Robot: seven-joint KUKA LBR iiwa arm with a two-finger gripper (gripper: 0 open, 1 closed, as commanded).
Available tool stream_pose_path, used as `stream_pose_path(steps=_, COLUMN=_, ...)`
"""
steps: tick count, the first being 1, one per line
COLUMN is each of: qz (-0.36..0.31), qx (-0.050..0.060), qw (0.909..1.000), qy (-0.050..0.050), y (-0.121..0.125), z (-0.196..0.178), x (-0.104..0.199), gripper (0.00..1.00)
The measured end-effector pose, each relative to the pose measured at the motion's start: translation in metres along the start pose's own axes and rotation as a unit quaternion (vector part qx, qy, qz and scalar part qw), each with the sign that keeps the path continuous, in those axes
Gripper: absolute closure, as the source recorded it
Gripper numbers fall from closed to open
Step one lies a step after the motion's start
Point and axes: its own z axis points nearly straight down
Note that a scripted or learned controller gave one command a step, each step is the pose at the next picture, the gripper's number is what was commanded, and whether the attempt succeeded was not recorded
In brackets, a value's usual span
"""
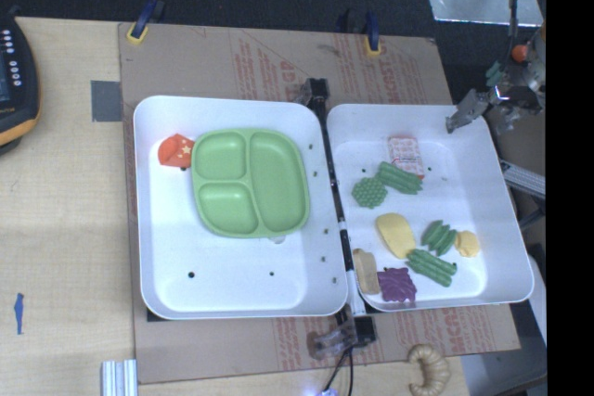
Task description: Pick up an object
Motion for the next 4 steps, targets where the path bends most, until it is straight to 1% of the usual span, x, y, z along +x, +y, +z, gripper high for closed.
stream_pose_path(steps=1, qz=-0.003, qx=0.006, qw=1.0, qy=0.003, y=-0.026, z=0.133, x=0.069, gripper=0.0)
stream_pose_path(steps=2, qz=-0.002, qx=0.001, qw=1.0, qy=0.0, y=-0.023, z=0.114, x=0.064, gripper=1.0)
stream_pose_path(steps=3, qz=-0.002, qx=0.001, qw=1.0, qy=0.0, y=-0.023, z=0.115, x=0.064, gripper=0.0)
stream_pose_path(steps=4, qz=0.0, qx=-0.003, qw=1.0, qy=-0.002, y=0.031, z=0.136, x=0.074, gripper=0.0)
